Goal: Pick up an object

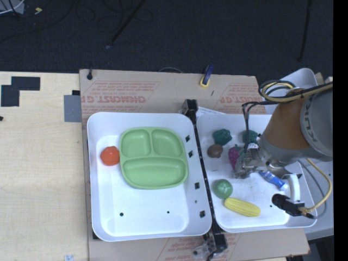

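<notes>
Presently, the arm (288, 132) reaches in from the right and sets the gripper (246, 166) low over the middle of the right bin (239, 186). Whether the gripper is spread or pressed together cannot be told from this view, and nothing can be confirmed as held in it. A purple piece (234, 155) lies just beside the gripper on its left; contact between the two cannot be determined. A brown piece (215, 151) sits near the purple piece, further left, and a teal piece (221, 136) lies beyond it toward the far wall. A second teal piece (250, 136) shows just beyond the gripper, close against the arm. A blue item (272, 179) lies on the bin floor just to the right of the gripper, partly under the wrist. Toward the near wall rest a green ball (222, 188) and, beside it, a yellow corn cob (242, 206) lying on its side; both are apart from the gripper. The left bin (141, 216) holds a green divided plate (153, 158), flat and right way up, with an orange-red ball (110, 155) just beside its left edge. Both bins stand on a cardboard sheet (136, 94) on the bench (38, 173).
</notes>
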